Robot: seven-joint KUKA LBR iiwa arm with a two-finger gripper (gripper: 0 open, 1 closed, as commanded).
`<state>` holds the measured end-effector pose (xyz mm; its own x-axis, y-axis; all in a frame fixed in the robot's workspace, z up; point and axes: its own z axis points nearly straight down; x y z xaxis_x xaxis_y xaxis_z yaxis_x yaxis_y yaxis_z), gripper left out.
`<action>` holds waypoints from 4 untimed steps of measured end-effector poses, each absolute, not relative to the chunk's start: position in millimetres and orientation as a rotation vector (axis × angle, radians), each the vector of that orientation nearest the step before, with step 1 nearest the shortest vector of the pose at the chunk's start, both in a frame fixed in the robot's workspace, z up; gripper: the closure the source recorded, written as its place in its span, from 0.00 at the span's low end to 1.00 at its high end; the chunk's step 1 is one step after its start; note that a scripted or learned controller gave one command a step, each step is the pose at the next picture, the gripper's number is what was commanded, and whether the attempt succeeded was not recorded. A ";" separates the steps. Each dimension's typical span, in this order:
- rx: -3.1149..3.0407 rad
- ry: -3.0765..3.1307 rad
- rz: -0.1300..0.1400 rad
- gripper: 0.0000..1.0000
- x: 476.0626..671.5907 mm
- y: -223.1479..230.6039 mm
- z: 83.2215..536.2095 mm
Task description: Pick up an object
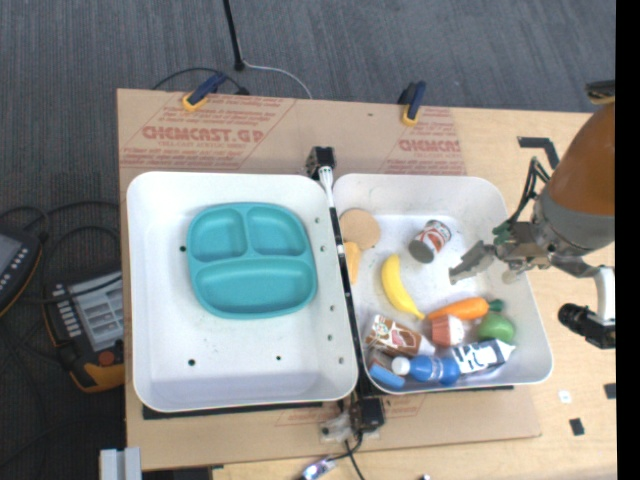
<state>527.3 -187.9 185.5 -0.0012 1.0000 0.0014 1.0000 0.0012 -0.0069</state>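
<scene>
Covering most of the bench, two shallow white plastic bins [150, 368] are seen side by side, and the left one is occupied by a turquoise plastic tray with three compartments [252, 259]. The grey two-finger gripper [485, 266] is held with its fingers spread apart and nothing between them, above the right bin's right part. Below and left of it are found an orange carrot [460, 309], a yellow banana [398, 286] and a small red and white tin can [431, 240].
</scene>
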 end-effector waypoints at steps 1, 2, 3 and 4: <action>-2.153 -2.294 0.000 0.00 554.0 -140.5 85.9; -2.346 -2.092 -0.004 0.00 610.7 -180.3 86.2; -2.134 -2.286 0.009 0.00 653.0 -202.0 86.4; -1.815 -2.524 0.022 0.00 665.4 -211.3 88.8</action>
<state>665.4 -211.3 88.8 -0.3178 0.9480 0.0186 0.9475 0.3183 -0.0306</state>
